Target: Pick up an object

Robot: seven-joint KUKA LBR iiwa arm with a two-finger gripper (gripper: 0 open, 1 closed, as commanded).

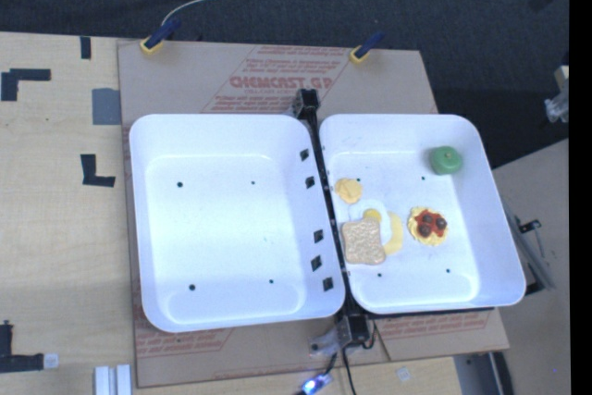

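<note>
Clamp [558,99] cut at right edge

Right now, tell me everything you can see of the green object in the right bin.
The green object is small, round and squat, like a cap or a toy vegetable; what it is made of is unclear. It sits alone in the far right corner of the right bin, close to the wall, apart from the yellow and tan toy food pieces nearer the divider.

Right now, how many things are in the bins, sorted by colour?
Green: 1, the round green piece near the right bin's far corner.
Yellow: 2, the small yellow piece and the pale yellow and white piece.
Tan: 1, the toast slice lying partly over the pale yellow and white piece.
Yellow with red: 1, the round tart.
Total: 5, all in the right bin.
</note>
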